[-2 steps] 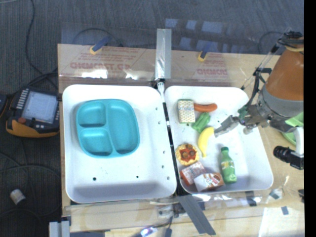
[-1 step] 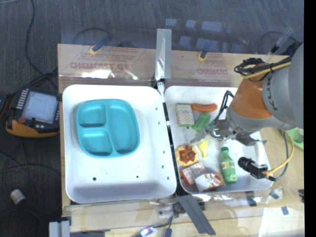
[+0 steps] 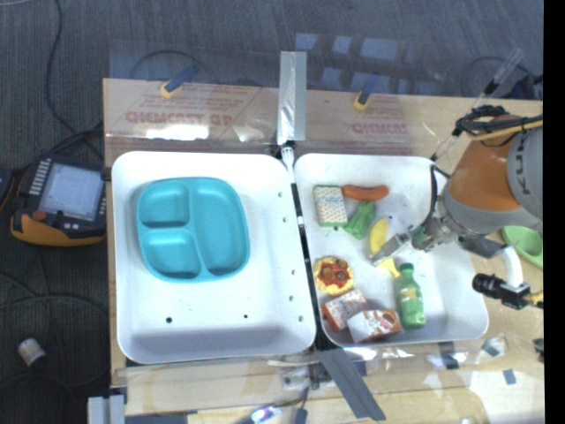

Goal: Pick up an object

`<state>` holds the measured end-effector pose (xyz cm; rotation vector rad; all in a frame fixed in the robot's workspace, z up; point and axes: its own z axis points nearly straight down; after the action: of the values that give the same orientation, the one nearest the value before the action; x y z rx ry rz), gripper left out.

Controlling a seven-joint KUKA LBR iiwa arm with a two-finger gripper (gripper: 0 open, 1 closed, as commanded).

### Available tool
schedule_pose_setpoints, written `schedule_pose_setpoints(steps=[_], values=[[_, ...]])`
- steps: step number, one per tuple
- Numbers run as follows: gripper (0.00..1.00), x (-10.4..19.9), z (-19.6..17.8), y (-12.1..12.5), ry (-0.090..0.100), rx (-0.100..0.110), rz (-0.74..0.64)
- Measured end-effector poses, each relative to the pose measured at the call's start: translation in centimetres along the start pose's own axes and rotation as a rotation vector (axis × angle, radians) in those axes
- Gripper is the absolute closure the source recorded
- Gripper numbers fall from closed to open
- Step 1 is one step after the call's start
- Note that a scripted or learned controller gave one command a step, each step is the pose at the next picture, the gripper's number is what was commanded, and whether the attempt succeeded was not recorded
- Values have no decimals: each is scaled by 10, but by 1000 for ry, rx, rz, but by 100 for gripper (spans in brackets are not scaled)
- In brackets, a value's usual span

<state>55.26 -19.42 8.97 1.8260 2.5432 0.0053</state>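
Wood table (image 3: pixel 221 117) on grey carpet (image 3: pixel 177 16) — two white bins. Right bin (image 3: pixel 459 312) holds toy food; yellow banana (image 3: pixel 378 234) mid-bin, just beside gripper (image 3: pixel 402 244) — open/shut: can't tell.

I am seeing a teal divided plate (image 3: pixel 192 228) lying in the left white bin (image 3: pixel 146 325). Left of that bin, an orange-edged handheld pendant (image 3: pixel 60 203) is sitting on the dark floor (image 3: pixel 177 16), cables trailing nearby.
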Motion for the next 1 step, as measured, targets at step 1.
schedule_pose_setpoints(steps=[1], values=[[100, 0, -12, 2, -1, -5, 0]])
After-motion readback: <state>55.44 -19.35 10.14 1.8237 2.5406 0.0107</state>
